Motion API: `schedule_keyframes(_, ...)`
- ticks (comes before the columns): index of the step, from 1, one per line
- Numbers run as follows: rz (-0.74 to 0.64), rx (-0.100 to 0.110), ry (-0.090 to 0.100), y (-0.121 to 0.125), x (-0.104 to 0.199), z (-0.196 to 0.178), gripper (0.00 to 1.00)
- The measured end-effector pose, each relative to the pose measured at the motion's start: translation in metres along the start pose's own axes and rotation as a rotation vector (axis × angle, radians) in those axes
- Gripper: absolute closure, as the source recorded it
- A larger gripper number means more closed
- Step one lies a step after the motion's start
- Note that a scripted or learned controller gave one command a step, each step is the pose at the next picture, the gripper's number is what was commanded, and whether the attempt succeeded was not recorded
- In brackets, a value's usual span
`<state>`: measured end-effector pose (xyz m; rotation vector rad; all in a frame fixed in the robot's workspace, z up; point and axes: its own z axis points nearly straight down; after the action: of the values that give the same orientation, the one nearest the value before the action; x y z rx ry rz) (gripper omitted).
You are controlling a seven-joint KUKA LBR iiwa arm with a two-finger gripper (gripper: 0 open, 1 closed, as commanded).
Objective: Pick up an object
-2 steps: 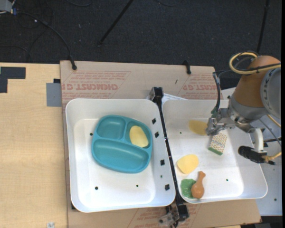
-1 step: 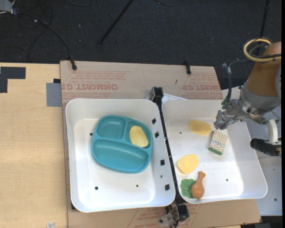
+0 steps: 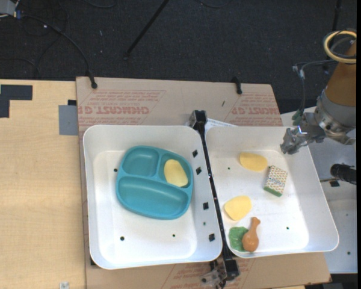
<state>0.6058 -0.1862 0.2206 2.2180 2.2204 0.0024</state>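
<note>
My gripper (image 3: 290, 143) hangs over the right bin's (image 3: 313, 221) far right corner, with the arm's orange band above it at the right edge. Nothing shows between its fingers. In the right bin lie a yellow oval piece (image 3: 253, 161), a small patterned block with a green edge (image 3: 276, 180), a second yellow piece (image 3: 237, 208), and an orange drumstick-shaped toy (image 3: 251, 235) resting on a green piece (image 3: 237, 239) at the near edge. The block sits just below and left of the gripper.
The left bin (image 3: 102, 233) holds a teal divided plate (image 3: 150, 185) with a yellow piece (image 3: 175, 173) in its upper right compartment. A black divider (image 3: 208, 191) runs between the bins. Cardboard (image 3: 168, 104) lies under both bins.
</note>
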Motion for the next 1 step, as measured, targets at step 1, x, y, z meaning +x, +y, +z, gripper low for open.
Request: schedule_keyframes(1,-0.004,0.008,0.003,-0.0021,0.0541,0.0101,1.0)
